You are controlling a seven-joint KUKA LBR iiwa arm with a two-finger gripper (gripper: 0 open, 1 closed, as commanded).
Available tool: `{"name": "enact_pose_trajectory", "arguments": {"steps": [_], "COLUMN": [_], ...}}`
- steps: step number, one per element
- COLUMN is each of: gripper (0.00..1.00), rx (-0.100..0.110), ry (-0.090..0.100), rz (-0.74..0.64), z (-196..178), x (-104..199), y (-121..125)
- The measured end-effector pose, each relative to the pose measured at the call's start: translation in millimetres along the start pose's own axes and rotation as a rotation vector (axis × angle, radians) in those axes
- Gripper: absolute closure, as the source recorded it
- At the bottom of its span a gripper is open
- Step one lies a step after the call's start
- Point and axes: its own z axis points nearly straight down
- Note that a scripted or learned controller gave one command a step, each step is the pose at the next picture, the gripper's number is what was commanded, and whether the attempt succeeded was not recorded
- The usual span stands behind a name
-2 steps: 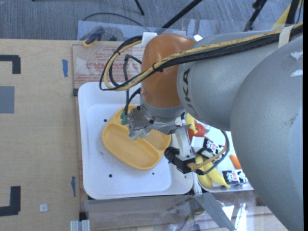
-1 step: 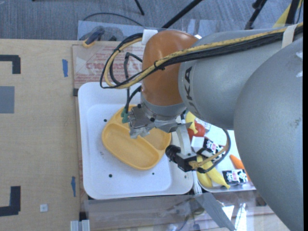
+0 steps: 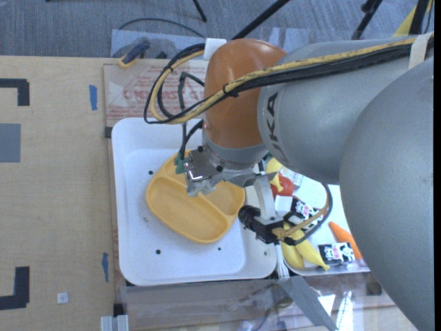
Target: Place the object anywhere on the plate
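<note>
While the arm (image 3: 324, 109) covers most of the bench, the claw (image 3: 200, 178) sits just over the plate (image 3: 189, 212), at the plate's 12 o'clock rim. Claw state: cannot tell, since the wrist and orange band (image 3: 238, 88) hide it from above. Nothing visible in its grasp.

Plate: yellow, divided, lying in the left bin (image 3: 134, 185), roughly bin centre, slightly toward 3 o'clock. Both compartments that show look bare; part of the 12 o'clock edge is hidden under the wrist, so an item tucked there can't be ruled out.

Task's object: not identifiable for sure. Candidates all sit in the right bin (image 3: 313, 271), at about 4 o'clock from the claw: a banana (image 3: 303, 254), a carrot (image 3: 340, 232) further toward 3 o'clock, and red-and-white packaging (image 3: 286, 183) closer in, near the bins' shared wall. A black clamp-like part with cable (image 3: 258, 223) hangs between plate and banana, over the bin divide; it looks like arm hardware, not an item.

Progress, as a judgement: placing not shown as done. No item seen on the plate, none seen held. Either the claw is over the plate to release something hidden under the wrist, or the pick hasn't worked and the item remains in the right bin. Left to do: get one item onto any part of the plate, then lift clear.
</note>
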Motion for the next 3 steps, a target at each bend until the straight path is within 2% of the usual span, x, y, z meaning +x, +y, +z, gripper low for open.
{"name": "enact_pose_trajectory", "arguments": {"steps": [2,3], "gripper": [1.00,1.00], "rx": [0.005,-0.019], "ry": [-0.004,0.005], "rz": [-0.004,-0.132], "z": [-14.1,-57.0], "x": [-0.6,-2.0], "y": [1.8,-18.6]}}
